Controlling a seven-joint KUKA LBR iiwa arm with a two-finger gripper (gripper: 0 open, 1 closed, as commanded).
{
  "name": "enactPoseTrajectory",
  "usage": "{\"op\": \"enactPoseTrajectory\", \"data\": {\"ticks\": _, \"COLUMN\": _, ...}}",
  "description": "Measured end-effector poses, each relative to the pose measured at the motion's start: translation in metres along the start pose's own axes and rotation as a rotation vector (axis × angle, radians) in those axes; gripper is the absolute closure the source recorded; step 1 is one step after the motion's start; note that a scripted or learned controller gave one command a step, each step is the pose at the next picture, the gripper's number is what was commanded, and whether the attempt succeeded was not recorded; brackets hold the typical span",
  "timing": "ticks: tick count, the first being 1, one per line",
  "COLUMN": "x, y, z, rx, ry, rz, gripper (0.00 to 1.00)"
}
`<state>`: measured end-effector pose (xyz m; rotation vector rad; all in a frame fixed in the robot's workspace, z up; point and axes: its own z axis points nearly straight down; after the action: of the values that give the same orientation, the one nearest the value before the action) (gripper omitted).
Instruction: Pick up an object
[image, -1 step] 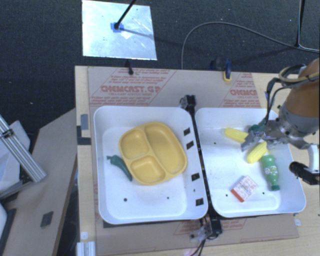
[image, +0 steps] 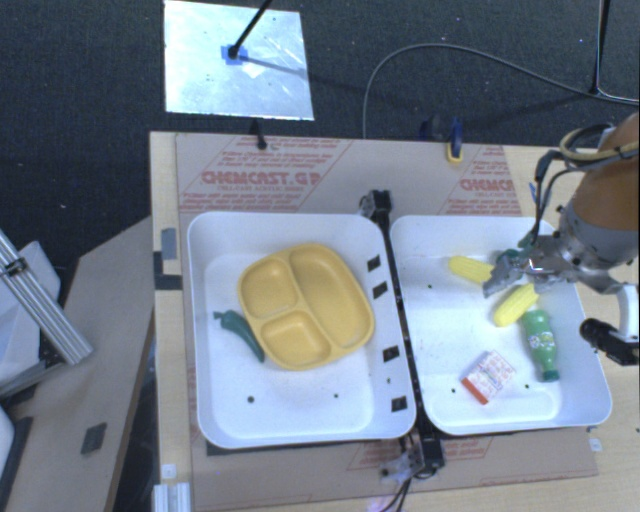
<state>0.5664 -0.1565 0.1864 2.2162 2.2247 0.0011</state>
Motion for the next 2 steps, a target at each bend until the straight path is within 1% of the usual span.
{"op": "enactPoseTrajectory", "data": {"ticks": 1, "x": -0.008, "y": 0.001, "z": 0.059, "rx": 0.004, "ry": 0.001, "rz": 0.003, "gripper": 0.00}}
{"op": "enactPoseTrajectory", "data": {"ticks": 2, "x": -0.011, "y": 0.008, "z": 0.092, "rx": -0.021, "ry": -0.010, "rz": 0.003, "gripper": 0.00}}
